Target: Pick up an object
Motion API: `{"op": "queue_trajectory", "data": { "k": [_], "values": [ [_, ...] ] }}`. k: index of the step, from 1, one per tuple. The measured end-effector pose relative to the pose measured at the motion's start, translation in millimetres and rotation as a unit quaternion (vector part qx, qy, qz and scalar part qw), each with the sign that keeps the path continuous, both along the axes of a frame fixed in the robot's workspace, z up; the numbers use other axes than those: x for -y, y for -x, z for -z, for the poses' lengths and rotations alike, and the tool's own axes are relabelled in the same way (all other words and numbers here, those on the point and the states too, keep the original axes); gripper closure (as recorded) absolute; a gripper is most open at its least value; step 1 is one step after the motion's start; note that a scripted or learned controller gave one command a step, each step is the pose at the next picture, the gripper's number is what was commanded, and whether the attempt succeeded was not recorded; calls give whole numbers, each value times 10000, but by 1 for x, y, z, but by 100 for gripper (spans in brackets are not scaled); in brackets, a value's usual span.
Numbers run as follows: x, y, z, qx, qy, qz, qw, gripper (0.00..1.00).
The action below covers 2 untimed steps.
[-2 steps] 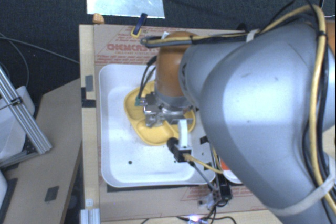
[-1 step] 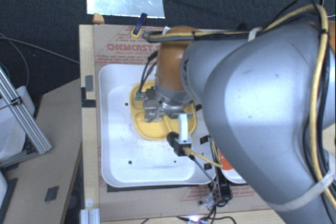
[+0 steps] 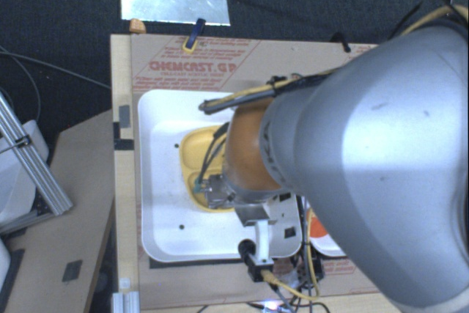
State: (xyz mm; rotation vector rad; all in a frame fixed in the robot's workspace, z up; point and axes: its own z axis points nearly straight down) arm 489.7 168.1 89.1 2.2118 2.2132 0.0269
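The big grey robot arm with its orange band (image 3: 245, 150) reaches in from the right and hangs low over the shallow white plastic bin on the left (image 3: 157, 157), its bulky metal body covering much of that bin's right half. Beneath the orange band, a pale yellow rounded object, smooth like a plastic dish or lid (image 3: 196, 157), lies inside the white bin, toward its middle; part of it is hidden under the arm, so its full shape cannot be made out. The pincer (image 3: 212, 190) sits at the end of the wrist right over the lower edge of that yellow object, but the arm blocks it, and I cannot tell whether it is open, closed or gripping anything. A black cable (image 3: 234, 97) runs along the top of the arm above the bin. Just right of the white bin, below the arm, a patch of something orange (image 3: 319, 227) peeks out in what looks like the second white bin (image 3: 330, 249). Both bins rest on a brown cardboard sheet with red printing (image 3: 194, 66) laid over the table. Beyond the far edge of the bin, a small blue and yellow piece (image 3: 194, 35) lies on the cardboard.
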Motion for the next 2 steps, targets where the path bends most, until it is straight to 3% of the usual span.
{"op": "queue_trajectory", "data": {
  "k": [1, 2],
  "values": [
    [2, -91, 1, -141, -79, -53, 9999, 100],
    [3, -98, 2, -211, -100, -78, 9997, 100]
  ]
}}
